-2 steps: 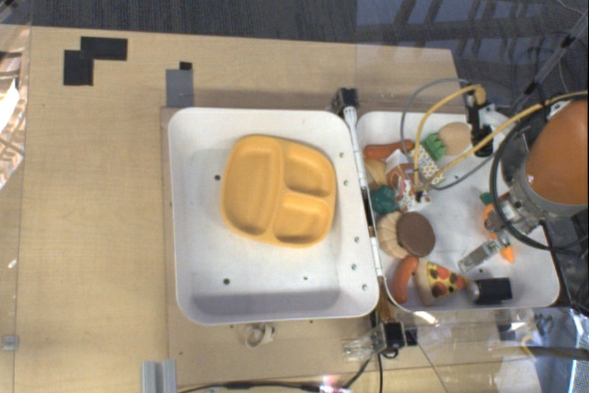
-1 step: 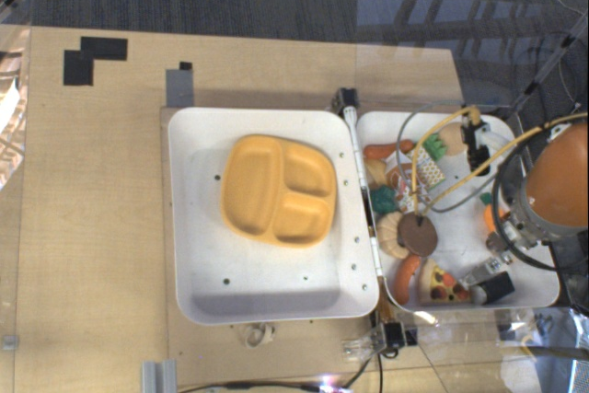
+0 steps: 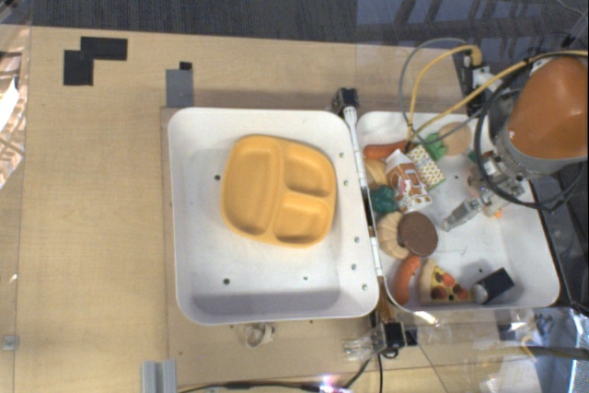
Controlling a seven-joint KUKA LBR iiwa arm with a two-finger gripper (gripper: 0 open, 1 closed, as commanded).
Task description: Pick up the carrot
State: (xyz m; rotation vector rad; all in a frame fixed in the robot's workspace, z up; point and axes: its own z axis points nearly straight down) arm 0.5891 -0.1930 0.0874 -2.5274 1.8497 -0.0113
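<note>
My arm comes in from the right edge of the frame, with the orange band (image 3: 552, 110) in the upper right. My gripper (image 3: 464, 213) hangs over the middle of the right bin (image 3: 529, 285). From this high, slanted look I cannot tell if it is wide or narrow. I see nothing held in it.

The carrot (image 3: 378, 152) seems to be the orange piece in the upper left corner of the right bin, just beside the wall between the two bins. It lies apart from my gripper, up and to the left of it. A small carton with red and white print (image 3: 410, 179) lies between the carrot and my gripper, just below and right of the carrot. A green piece (image 3: 381, 199) lies at the left wall of this bin, under the carrot.

Lower in the same bin there is a round brown disc (image 3: 418, 235), touching a pale ribbed piece (image 3: 393, 233). Below them a red-orange sausage shape (image 3: 408, 272) lies near a pizza slice (image 3: 444, 286), and a black block (image 3: 495, 283) sits at the lower right.

The left bin (image 3: 198, 290) holds a yellow divided plate (image 3: 279, 190) in its middle.
</note>
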